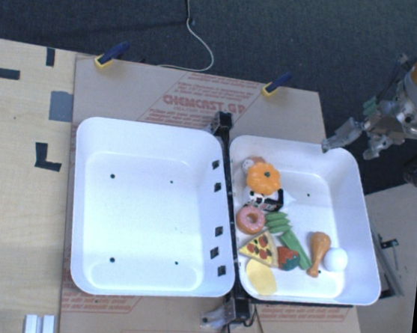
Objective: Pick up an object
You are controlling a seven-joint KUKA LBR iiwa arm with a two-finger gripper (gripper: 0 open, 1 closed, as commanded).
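Pincer (355, 138) is seen spread wide, empty, at the right bin's (361, 211) one o'clock; drumstick (319, 251) is judged light, rigid, best gripped mid-shaft.

**Colours in the bins**

Two shallow white plastic bins (150, 147) sit on brown cardboard printed in red (201, 101). The right one holds an orange toy pumpkin (263, 178), pink-iced doughnut (250, 220), green pods (281, 224), tan drumstick (319, 251) and white egg (336, 259).

Beneath my bench's bins lay a printed cardboard sheet (201, 101), fastened by two blue-and-yellow clamps (111, 53), with a thin cable (198, 36) trailing across dark carpet (286, 28).
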